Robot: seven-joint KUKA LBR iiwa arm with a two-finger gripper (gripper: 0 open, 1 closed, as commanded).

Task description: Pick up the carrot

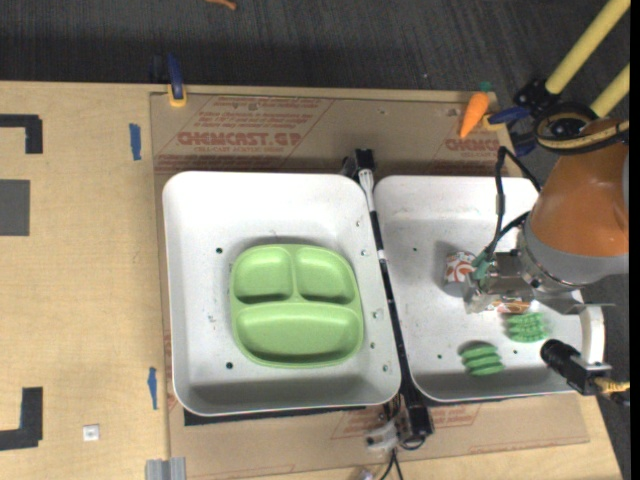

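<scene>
Over the right bin (440, 203) you see the arm (585, 218) reaching down, its claw (492, 290) low among small toys; whether the claw is apart or together you cannot tell. Your carrot (475, 115) lies outside the bins on the bench beyond the right bin's far edge, well apart from the claw.

Brown bench (90, 298) with two white bins (200, 208), carrot (473, 115) at far edge.
</scene>
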